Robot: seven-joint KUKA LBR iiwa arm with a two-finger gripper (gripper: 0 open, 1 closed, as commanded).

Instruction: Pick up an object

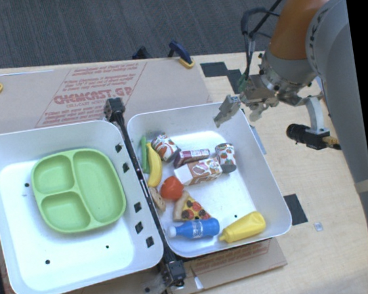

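Your gripper (239, 106) hangs over the far right corner of the right bin (265, 185), fingers apart and holding nothing. Everything you could pick lies in that bin: a banana (152, 166) against its left wall, a tomato (171, 188) just right of the banana, a pizza slice (190, 208) and a blue bottle (198, 229) nearer the front, a yellow bottle (242, 227) at the front right, and small cartons (204, 169) in the middle. The left bin (13, 264) holds a green tray (78, 189). Watch the crowding, I'd say: the middle items touch, so descending fingers could land on two at once or shove one aside. The round bottles may roll away. Coming straight down from here risks striking the bin's rim.
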